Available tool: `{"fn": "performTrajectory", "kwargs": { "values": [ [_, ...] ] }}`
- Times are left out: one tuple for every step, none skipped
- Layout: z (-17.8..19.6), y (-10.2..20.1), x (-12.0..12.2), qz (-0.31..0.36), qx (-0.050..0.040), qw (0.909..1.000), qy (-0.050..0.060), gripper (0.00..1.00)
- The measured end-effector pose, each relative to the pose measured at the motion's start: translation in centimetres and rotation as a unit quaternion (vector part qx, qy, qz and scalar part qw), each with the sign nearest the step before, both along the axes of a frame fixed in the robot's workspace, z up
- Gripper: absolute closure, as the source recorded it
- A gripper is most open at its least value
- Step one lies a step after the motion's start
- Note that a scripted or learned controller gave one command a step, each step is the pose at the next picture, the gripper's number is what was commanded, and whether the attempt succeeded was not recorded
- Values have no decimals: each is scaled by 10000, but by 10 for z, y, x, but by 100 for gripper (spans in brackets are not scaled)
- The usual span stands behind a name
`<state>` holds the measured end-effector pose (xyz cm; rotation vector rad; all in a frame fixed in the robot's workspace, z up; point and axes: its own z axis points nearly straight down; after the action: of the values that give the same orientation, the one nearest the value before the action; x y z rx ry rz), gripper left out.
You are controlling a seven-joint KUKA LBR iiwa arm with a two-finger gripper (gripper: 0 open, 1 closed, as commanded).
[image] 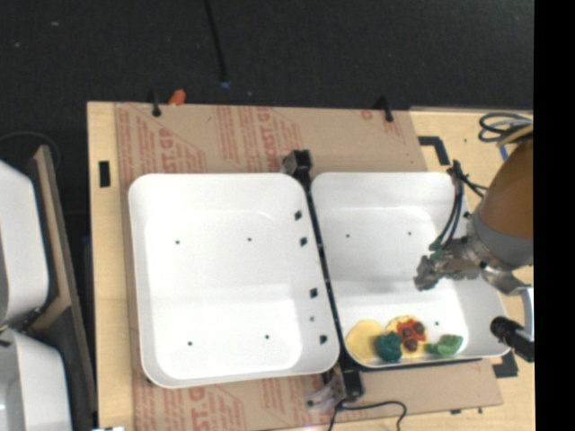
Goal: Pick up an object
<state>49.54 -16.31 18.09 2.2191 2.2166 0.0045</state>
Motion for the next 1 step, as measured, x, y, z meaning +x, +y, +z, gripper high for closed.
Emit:
{"fn": "performTrajectory", "kwargs": {
  "values": [
    [35, -1, 1, 5, 3, 10000, 9, 100]
  ]
}}
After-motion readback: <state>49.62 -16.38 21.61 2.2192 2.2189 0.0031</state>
